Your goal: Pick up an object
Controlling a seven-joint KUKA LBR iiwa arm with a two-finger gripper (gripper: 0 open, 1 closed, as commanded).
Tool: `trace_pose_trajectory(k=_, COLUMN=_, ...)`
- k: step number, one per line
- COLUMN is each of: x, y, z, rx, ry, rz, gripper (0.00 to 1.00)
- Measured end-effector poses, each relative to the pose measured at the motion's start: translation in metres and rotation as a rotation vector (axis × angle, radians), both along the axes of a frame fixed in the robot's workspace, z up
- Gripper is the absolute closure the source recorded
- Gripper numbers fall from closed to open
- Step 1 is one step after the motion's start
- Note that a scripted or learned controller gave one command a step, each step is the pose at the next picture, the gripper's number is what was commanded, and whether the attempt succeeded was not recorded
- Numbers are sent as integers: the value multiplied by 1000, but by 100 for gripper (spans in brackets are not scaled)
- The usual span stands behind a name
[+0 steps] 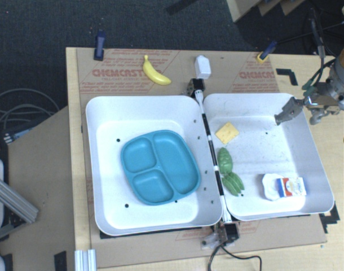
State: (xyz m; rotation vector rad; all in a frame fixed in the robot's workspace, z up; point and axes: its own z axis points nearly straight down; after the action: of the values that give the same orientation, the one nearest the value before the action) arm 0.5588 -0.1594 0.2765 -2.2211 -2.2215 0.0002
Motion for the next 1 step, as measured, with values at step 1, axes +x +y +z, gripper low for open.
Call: trace_pose_trajectory(k=1, x=-66, y=22, z=-109, rx=1, ry=2, rz=-1, gripper=0)
